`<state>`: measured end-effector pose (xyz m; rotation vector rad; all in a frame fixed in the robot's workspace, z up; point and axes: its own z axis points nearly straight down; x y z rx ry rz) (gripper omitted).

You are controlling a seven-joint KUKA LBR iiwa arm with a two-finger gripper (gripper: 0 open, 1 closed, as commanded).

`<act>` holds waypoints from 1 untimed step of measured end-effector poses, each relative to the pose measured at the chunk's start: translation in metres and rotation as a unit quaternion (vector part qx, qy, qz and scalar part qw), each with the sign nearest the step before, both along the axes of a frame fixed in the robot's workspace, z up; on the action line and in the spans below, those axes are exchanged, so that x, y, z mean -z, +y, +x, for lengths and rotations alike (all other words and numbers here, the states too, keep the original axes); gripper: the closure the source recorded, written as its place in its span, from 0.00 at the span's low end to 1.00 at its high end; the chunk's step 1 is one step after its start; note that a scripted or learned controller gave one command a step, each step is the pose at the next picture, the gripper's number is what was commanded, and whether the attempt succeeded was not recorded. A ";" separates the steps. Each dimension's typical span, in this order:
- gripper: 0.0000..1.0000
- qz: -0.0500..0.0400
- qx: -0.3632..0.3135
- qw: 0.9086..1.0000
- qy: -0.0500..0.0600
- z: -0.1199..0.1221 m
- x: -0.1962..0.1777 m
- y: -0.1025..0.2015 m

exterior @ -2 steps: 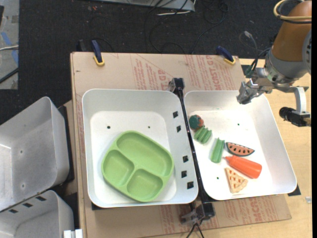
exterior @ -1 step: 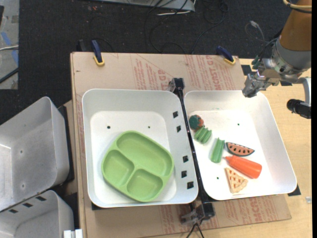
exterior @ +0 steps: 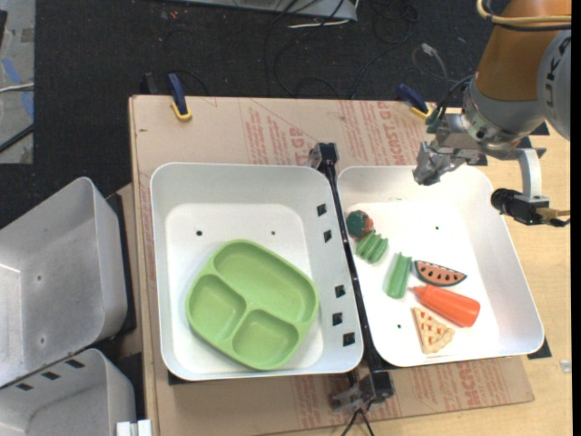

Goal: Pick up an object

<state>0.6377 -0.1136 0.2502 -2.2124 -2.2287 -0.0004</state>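
Down in the right bin [exterior: 490, 209], a cluster of toy food lies toward the left and lower part of the floor. There's a carrot [exterior: 448, 305], orange and lying on its side, and just above it a watermelon slice [exterior: 440, 273], the two nearly touching. Below the carrot sits a waffle-patterned pizza wedge [exterior: 432, 330], close against the carrot's lower edge. To the left, a long green pod [exterior: 398, 275] stands almost upright on the picture, and up from that a shorter green vegetable [exterior: 372, 246] leans at a slant. Right beside it, tucked against the bin's left wall, is a round ball [exterior: 359, 222] with red and dark green on it.

Now the claw [exterior: 428, 170]: it hangs over the bin's upper rim, near the back edge, well apart from every one of those toys. Nothing is between its fingers, and whether they are spread or closed I cannot tell from this angle. Above it the arm [exterior: 517, 62] comes in from the right, orange band showing.

Across the divider, the left bin [exterior: 182, 189] holds a green sectioned plate [exterior: 251, 303], three compartments. Both bins rest on the brown counter [exterior: 254, 125].
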 end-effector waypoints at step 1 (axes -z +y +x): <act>1.00 0.000 0.000 1.000 0.001 -0.018 -0.004 0.058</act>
